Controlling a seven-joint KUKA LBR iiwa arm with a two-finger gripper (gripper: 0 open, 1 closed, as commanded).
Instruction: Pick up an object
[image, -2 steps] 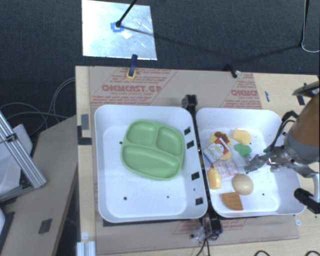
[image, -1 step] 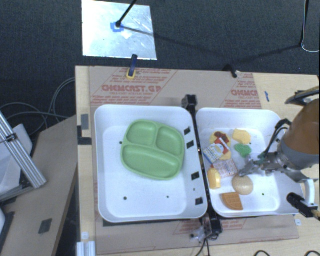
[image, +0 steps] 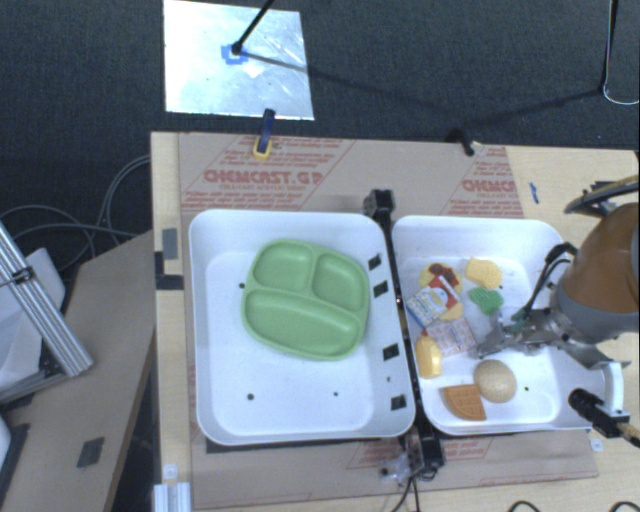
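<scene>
One end effector hovers just above the beige round object; finger spread cannot be told.

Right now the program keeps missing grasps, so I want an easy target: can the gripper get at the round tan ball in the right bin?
Probably yes. The gripper hangs just above the tan ball, whose top is uncovered; only the orange wedge sits close beside it.

The flat brown surface printed with red lettering carries 2 shallow white plastic bins side by side. The right bin lies under the tool; the left bin sits well apart from the tool, across the black divider.
</scene>
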